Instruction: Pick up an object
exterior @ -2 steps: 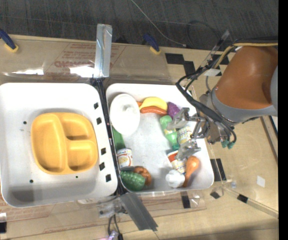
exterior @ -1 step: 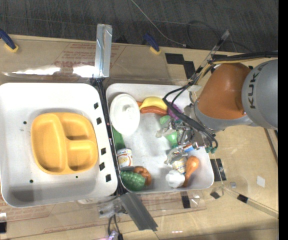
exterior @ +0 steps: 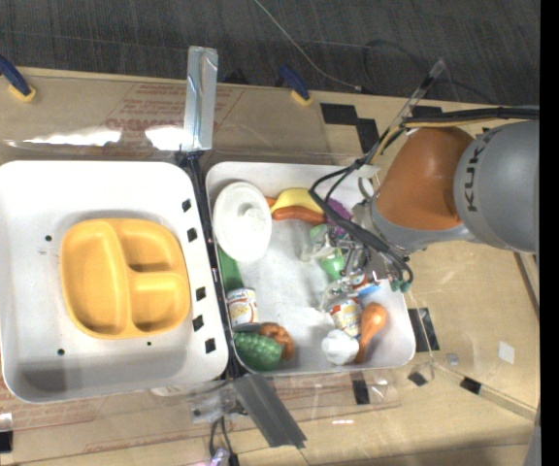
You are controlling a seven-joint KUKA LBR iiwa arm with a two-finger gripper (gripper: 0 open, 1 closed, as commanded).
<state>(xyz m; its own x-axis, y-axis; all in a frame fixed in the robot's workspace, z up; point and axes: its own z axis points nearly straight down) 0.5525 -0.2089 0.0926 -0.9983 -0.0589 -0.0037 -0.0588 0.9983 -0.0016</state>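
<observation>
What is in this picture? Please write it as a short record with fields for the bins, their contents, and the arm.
left bin: holds a yellow tray with compartments
right bin: holds many small things
top of right bin: white bowl, banana
front of right bin: can, green toy, carrot, white ball
arm: reaches in from the right, above the right bin
tool: low over the clutter in the right bin; grip not clear

arm [exterior: 498,187]: reaches in from right | orange band above wrist | pincer [exterior: 343,260]: lowered, pointing left
</observation>
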